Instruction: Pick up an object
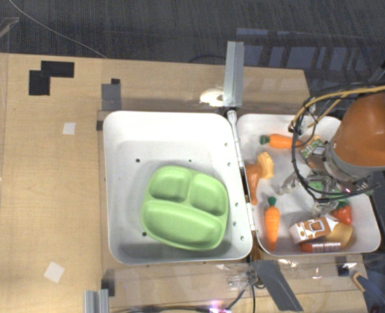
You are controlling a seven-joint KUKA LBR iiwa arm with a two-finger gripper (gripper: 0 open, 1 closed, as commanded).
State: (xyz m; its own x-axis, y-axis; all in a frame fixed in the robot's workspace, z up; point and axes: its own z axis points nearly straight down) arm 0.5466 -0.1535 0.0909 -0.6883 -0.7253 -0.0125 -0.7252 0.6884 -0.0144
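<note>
Candidate objects are crowded in the right bin [375, 237]: a carrot [271, 220] upright near the bin's left wall, a second carrot [282, 141] lying at the far end, a pale yellow piece [265, 165] between them, a small carton [316, 229] and a red-capped item [342, 214] at the near right. No single target can be told yet. The arm's orange band [370, 130] hangs over the bin's right half, with cables looped beneath; the end effector [320, 191] is low among the items, and whether it is spread or pressed together cannot be told, since it is masked by the wrist and cables. Nothing is seen pinched.

For a clean pick, an isolated item is best chosen, judged here to be the near carrot, tapered and smooth, so it should be closed on across its thick middle. The carton is boxy and flat-sided, likely easier. The left bin [117, 175] carries a green sectioned plate [184, 207], glossy plastic, rounded. The worktop [42, 207] is pale wood grain.
</note>
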